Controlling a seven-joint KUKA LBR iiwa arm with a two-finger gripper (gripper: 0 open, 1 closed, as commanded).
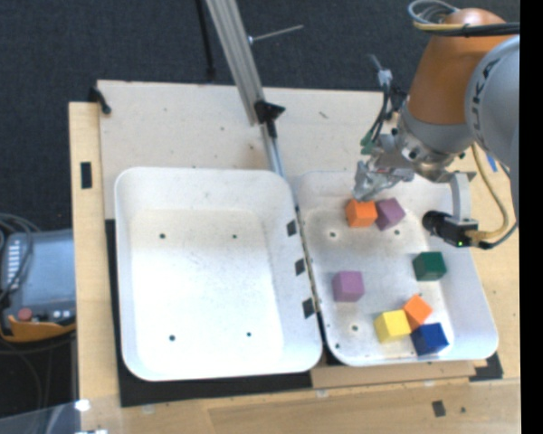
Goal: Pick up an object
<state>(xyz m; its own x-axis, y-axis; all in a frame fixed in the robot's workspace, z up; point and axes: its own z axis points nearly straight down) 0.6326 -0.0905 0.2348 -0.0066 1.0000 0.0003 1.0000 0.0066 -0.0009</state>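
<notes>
My gripper (373, 186) hangs over the far part of the right bin (462, 333), just above an orange cube (361, 212) and a purple cube (390, 212) that sit side by side. Its fingers point down at the orange cube's far edge. Nothing shows between them. Farther forward lie another purple cube (347, 285), a green cube (429, 265), a yellow cube (392, 325), a small orange cube (418, 308) and a blue cube (430, 338).
The left bin (208, 269) sits beside the right one, with black clips along the shared wall. A slanted metal rail (240, 57) crosses the back of the bench. A black cable connector (445, 227) hangs over the right bin's far right.
</notes>
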